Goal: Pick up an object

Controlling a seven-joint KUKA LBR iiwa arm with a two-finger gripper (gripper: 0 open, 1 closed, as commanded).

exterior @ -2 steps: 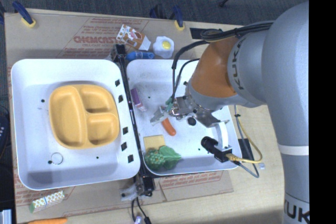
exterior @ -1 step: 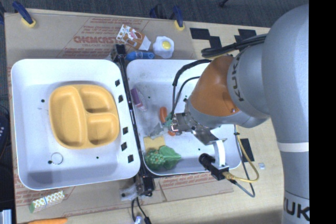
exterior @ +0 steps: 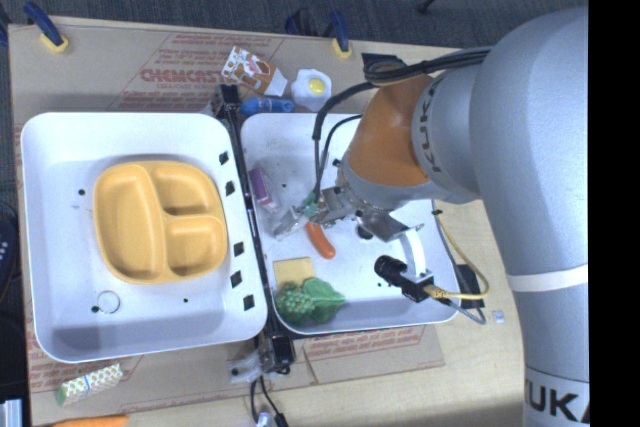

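Gripper hangs low in the right bin; its grip can't be told. Carrot lies just beside it, long axis slanting upper-left to lower-right.

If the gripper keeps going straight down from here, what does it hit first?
Probably the bare floor of the right bin, close to the carrot. The gripper hangs over that spot, beside the carrot rather than squarely above it. Depth is hard to judge from this slanted view.
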